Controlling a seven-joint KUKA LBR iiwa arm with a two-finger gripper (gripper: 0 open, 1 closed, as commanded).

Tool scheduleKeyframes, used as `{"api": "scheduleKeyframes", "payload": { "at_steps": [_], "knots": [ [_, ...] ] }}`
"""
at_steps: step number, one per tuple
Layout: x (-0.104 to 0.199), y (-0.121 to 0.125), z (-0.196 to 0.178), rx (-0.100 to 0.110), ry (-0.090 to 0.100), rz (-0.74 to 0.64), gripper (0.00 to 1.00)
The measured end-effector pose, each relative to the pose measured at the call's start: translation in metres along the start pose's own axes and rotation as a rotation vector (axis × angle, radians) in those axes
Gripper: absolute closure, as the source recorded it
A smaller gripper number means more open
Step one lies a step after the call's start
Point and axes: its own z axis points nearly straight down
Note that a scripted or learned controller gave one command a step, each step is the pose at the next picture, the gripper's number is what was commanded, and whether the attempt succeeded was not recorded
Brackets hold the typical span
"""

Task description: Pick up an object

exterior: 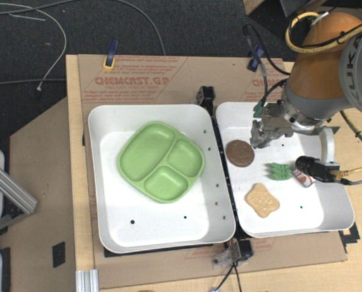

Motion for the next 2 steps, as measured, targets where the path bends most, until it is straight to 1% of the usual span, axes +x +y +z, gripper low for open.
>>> {"api": "scheduleKeyframes", "payload": {
  "at_steps": [1,2],
  "knots": [
    [0.049,-0.022,0.005,0.002,0.0,0.0,1.0],
    [0.099,-0.034,0.017,0.002,0.0,-0.001,1.0]
  ]
}}
